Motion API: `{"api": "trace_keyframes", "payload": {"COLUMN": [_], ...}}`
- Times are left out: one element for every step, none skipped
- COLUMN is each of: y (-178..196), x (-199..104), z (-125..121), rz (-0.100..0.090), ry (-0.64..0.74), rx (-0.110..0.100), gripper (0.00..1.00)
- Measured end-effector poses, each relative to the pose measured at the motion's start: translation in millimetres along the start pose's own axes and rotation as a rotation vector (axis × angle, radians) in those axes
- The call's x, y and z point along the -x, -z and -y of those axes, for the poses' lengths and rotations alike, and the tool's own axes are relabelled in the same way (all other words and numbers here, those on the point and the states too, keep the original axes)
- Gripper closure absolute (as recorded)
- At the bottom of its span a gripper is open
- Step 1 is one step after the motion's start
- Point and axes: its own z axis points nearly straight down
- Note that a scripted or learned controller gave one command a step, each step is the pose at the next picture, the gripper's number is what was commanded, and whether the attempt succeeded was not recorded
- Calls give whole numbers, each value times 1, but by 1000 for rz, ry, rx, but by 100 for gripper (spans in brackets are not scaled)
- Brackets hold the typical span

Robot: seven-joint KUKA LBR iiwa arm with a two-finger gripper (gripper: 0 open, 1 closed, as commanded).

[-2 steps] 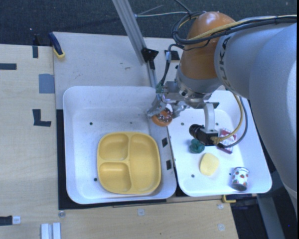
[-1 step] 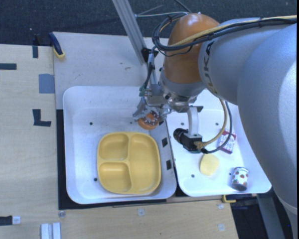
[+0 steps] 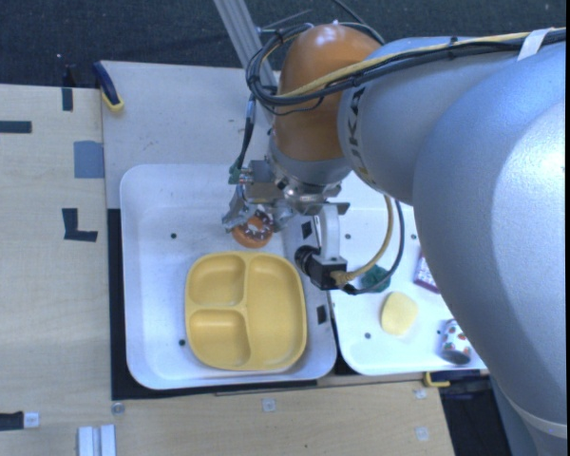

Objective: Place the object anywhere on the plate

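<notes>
A yellow divided plate point(image 3: 245, 310) lies in the left white bin point(image 3: 152, 255), toward its front. My gripper point(image 3: 254, 218) hangs just behind the plate's far rim, under the orange wrist band point(image 3: 313, 93). A small orange-brown object point(image 3: 256, 229) sits between its fingers, and the gripper is shut on it. The object is above the bin floor, just short of the plate's back edge.
The right bin point(image 3: 380, 350) holds a pale yellow lump point(image 3: 399, 313), a small green piece point(image 3: 377, 277) and a dark shiny item point(image 3: 453, 342) at its right side. The big grey arm covers much of the right bin. A yellow-blue clamp point(image 3: 108, 87) lies at the back left.
</notes>
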Motion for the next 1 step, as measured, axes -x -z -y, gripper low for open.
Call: {"api": "trace_keyframes", "payload": {"y": [0], "x": [3], "z": [0], "rz": [2], "ry": [-4], "rx": [0], "gripper": [0]}}
